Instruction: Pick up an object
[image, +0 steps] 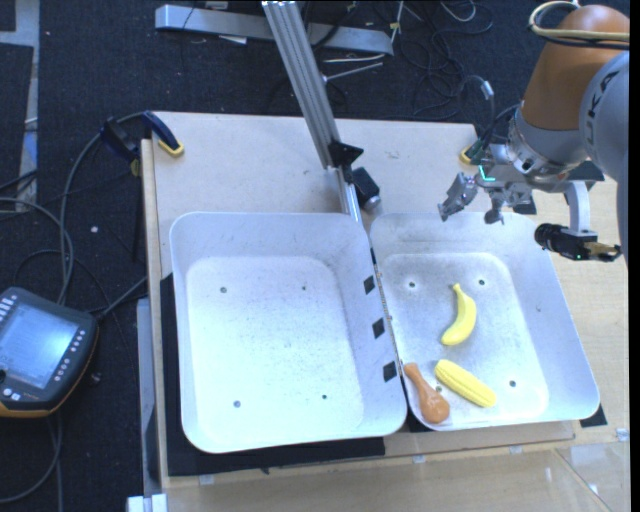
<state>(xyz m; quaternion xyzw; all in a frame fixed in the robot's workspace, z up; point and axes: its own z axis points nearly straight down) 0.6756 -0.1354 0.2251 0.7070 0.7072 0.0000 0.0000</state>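
I see my gripper fingers spread apart, holding nothing, above the right bin's far rim, banana inside it, corn cob and carrot nearer its front edge

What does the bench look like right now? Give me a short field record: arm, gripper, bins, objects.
arm: reaches in from the right, wrist above the far edge of the right bin
gripper: gripper open, hovering over the bin's far rim, nothing between its fingers
left bin: left bin, white, shallow
right bin contents: banana near the middle; corn cob toward the near edge; carrot at the near left corner
contact: carrot and corn cob lie close together, banana apart
task status: no object picked yet
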